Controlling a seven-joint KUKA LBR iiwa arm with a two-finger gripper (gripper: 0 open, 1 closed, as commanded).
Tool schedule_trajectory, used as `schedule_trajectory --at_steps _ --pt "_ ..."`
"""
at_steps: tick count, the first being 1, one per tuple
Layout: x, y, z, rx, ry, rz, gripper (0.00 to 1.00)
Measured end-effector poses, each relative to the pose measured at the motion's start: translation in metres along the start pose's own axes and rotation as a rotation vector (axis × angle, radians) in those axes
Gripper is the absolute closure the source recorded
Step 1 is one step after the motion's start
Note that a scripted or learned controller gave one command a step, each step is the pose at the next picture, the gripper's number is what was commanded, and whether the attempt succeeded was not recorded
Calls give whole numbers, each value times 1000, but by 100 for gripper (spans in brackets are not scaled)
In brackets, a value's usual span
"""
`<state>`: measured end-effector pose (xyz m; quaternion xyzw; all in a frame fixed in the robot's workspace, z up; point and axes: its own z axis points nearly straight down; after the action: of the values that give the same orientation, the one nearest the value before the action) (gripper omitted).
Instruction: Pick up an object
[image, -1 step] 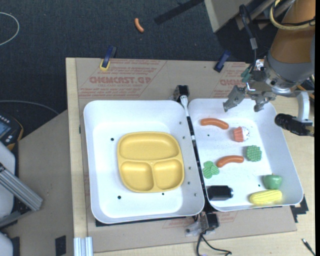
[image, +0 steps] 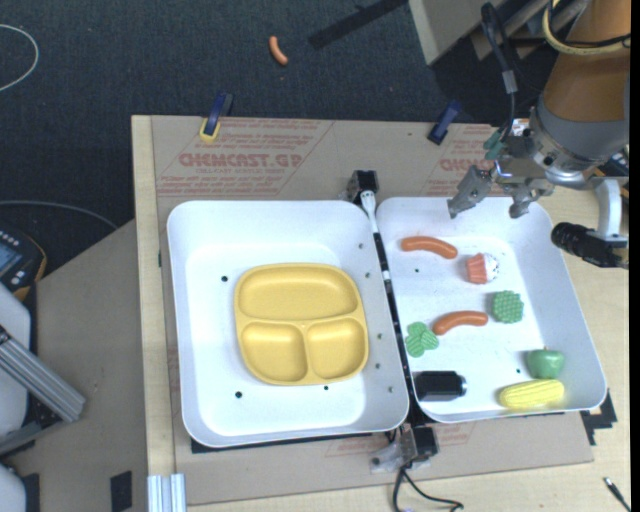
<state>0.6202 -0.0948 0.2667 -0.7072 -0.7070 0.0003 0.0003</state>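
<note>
My gripper (image: 492, 200) hangs open over the far edge of the right bin (image: 575, 310), its two grey fingers spread apart with nothing between them. Just below it lie a sausage (image: 429, 246) and a red-and-white strawberry piece (image: 482, 268). Farther down the bin are a second sausage (image: 460, 321), a green broccoli (image: 507, 306), a leafy green piece (image: 421, 340), a green pepper (image: 545, 362), a yellow corn cob (image: 531, 394) and a black block (image: 439, 385).
The left bin (image: 200, 300) holds a yellow divided plate (image: 300, 322). A black clip (image: 363, 186) sits at the seam between the bins. Blue clamps (image: 214, 117) (image: 444, 122) pin the cardboard's far edge. A small orange item (image: 278, 49) lies on the dark floor.
</note>
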Motion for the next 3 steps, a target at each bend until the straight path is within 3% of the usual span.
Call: schedule_trajectory --at_steps 2,3 --pt "-1 -8 111 7 1 1 0" --pt "-4 0 160 6 1 0 0"
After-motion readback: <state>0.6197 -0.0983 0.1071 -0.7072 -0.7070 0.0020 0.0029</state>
